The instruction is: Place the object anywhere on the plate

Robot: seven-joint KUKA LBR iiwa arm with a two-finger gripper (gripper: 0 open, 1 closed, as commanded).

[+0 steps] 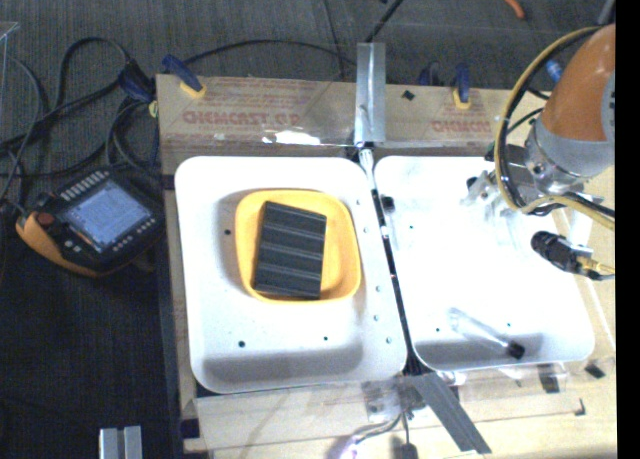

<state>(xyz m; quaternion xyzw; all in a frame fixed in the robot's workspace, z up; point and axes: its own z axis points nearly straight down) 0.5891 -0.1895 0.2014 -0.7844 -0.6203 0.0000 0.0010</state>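
While the dark ridged block (pixel 291 248) lies on the yellow plate (pixel 345 247), the jaws' state cannot be told.

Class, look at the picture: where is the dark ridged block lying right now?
The dark ridged block lies on the yellow plate in the left white bin, away from the arm at the right.

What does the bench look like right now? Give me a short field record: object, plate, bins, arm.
object: dark ribbed block, lying flat on the plate
plate: yellow plate, in the left bin
left bin: white, holds plate and block
right bin: white, a thin clear tool with a dark tip near its front edge
arm: over the right bin's far right side, gripper apart from the block
task state: block rests on plate
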